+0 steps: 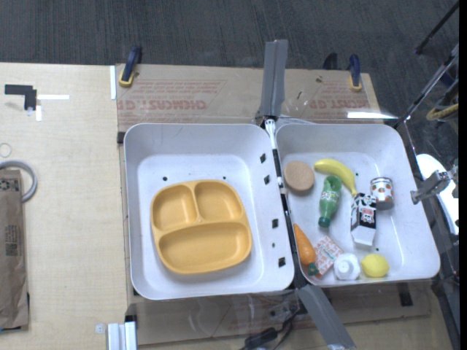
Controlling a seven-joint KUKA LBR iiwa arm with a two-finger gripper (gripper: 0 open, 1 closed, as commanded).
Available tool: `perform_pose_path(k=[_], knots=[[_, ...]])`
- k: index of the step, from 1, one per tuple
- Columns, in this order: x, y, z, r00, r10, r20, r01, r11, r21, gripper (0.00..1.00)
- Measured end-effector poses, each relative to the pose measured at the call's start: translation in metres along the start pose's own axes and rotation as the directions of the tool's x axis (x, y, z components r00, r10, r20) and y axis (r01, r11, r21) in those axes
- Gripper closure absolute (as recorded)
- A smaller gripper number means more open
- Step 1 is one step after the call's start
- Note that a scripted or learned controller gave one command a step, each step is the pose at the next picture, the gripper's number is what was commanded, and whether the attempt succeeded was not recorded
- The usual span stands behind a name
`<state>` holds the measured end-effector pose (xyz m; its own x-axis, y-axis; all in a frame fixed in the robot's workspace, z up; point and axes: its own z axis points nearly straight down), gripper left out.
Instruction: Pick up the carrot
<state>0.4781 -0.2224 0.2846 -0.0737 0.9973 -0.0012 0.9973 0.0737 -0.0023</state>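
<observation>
- The right bin is crowded, and the carrot sits in its near-left corner, tight along the wall it shares with the left bin.
- The carrot's long axis runs at a slight slant. Its narrow orange tip points up the view towards the far side, and its thick end points to the near rim, with a bit of green below it.
- A red-and-white snack packet lies just beside the carrot on its right and seems to touch it. The print on the packet is too small to read.
- Further along the near edge are a white cap-like round thing and then a lemon.
- In the middle of the bin, a green bottle lies on its side, and a black-and-white small carton carries a picture label that is not legible.
- Behind them are a banana, a brown round disc and a small can with a red-and-white label that is unreadable.
- The left bin holds a yellow divided plate with three compartments.
- The cardboard sheet behind the bins carries upside-down red lettering that cannot be made out for sure.
- A brown paper bag at the far left has black print too small to read.
- The gripper sits at the right bin's right rim, well apart from the carrot. There is no telling whether it is open or closed.
</observation>
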Motion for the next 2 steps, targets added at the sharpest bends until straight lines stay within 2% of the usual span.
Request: perform_pose_path(k=[1, 2], knots=[[-0.0005, 0.0059, -0.1568, 0.938, -0.346, 0.002, 0.346, 0.938, -0.001, 0.00], [-0.0004, 0.0059, -0.1567, 0.938, -0.346, 0.002, 0.346, 0.938, -0.001, 0.00]])
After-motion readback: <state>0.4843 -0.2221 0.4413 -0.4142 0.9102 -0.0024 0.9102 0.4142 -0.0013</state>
